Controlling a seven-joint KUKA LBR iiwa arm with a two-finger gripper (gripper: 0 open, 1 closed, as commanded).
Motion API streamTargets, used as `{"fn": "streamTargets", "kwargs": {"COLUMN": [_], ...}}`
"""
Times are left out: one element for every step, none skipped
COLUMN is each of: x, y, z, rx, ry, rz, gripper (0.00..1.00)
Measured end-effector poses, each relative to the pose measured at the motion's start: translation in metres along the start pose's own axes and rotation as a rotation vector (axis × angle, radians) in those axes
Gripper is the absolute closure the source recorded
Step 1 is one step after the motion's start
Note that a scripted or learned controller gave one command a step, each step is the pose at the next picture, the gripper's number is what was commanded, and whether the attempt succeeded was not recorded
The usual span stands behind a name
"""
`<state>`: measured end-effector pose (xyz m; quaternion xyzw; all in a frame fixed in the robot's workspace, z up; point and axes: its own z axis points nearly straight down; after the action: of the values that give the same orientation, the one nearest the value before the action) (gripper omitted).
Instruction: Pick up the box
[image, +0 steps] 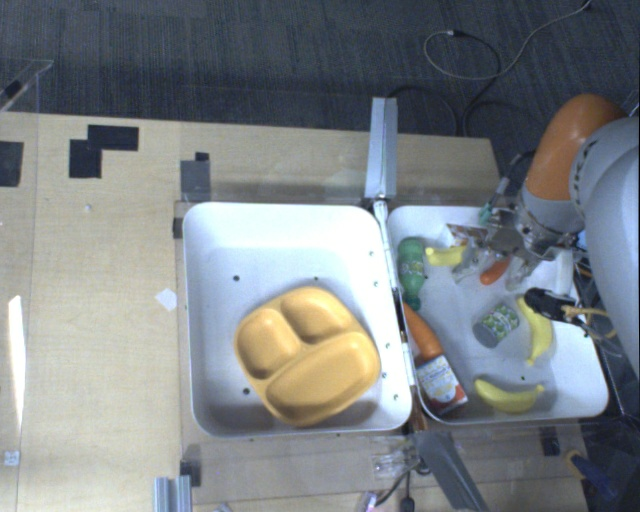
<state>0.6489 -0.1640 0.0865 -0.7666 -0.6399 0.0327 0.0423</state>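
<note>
A yellow moulded container (305, 355) with three compartments lies in the left bin (210, 300), slightly right of its middle. My gripper (490, 268) hangs over the far part of the right bin (590, 390), well away from that container. Its fingers (514, 275) stand open and pointing down. A small orange-red piece (492, 272) lies under the gap between them; whether they touch it I cannot tell.
The right bin holds a green item (411, 262), a small yellow piece (445, 255), a can (497, 323), two bananas (538, 335) (508, 395) and an orange-capped bottle (432, 362) along its left wall. A metal divider (382, 150) runs between the bins.
</note>
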Motion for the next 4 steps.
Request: {"fn": "streamTargets", "kwargs": {"x": [0.005,0.059,0.067,0.072], "y": [-0.003,-0.073,-0.004,-0.003], "z": [0.000,0.006,0.004,0.004], "rx": [-0.004,-0.115,-0.065,-0.065], "ry": [-0.011,0.014,0.002,-0.005], "rz": [0.045,0.275,0.168,0.180], "gripper": [0.00,0.00,0.00,0.00]}}
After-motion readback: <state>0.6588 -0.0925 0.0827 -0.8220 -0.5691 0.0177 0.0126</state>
